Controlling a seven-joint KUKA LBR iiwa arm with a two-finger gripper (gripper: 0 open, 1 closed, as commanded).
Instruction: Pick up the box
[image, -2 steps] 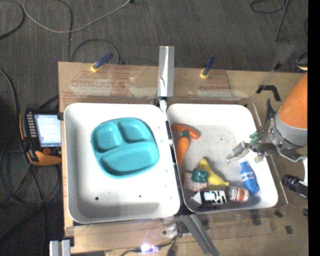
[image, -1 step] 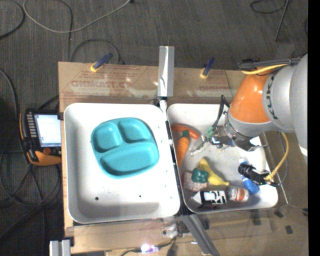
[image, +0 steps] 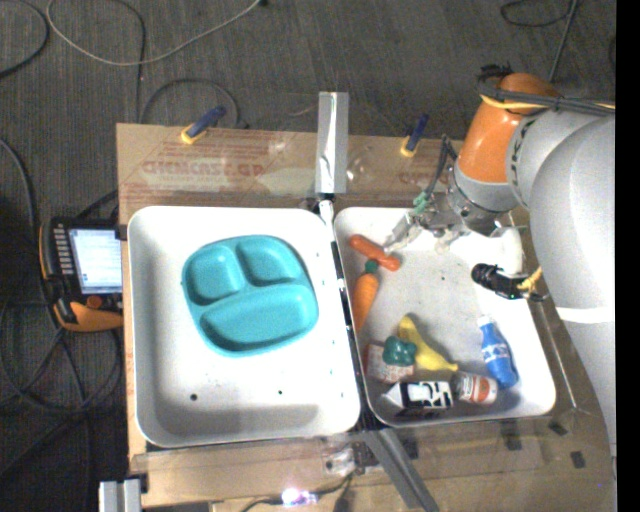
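The box (image: 425, 393) is small, black and white, and lies at the front edge of the right bin (image: 450, 265), between a green toy (image: 398, 351) and a small bottle with a red label (image: 476, 388). My gripper (image: 418, 228) hangs over the far left part of that bin, well behind the box and just right of a red sausage-shaped toy (image: 377, 252). It is open and nothing is between its fingers.
Also in the right bin are a carrot (image: 365, 293), a yellow toy (image: 425, 350), a blue bottle (image: 497, 352) and a reddish can (image: 377, 362). A teal divided plate (image: 250, 292) lies in the left bin (image: 160, 400). The grey arm covers the right bin's far right corner.
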